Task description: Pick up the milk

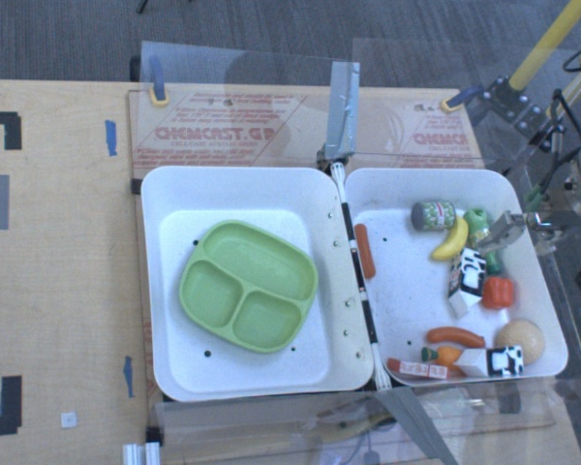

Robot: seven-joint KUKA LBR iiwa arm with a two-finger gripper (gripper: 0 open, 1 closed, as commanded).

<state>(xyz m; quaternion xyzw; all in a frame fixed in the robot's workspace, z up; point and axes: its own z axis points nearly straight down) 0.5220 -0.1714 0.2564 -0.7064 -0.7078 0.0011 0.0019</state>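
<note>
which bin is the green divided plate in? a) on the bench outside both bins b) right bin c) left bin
c: the green divided plate lies flat in the left bin, while the toy food and milk cartons sit in the right bin.

Two toy milk items, white with black cow patches. First milk carton (470,279) lies tilted just beside the gripper (502,234), on its near side. Second milk carton (502,360) lies on its side, well apart from the gripper, nearer the camera.
</note>
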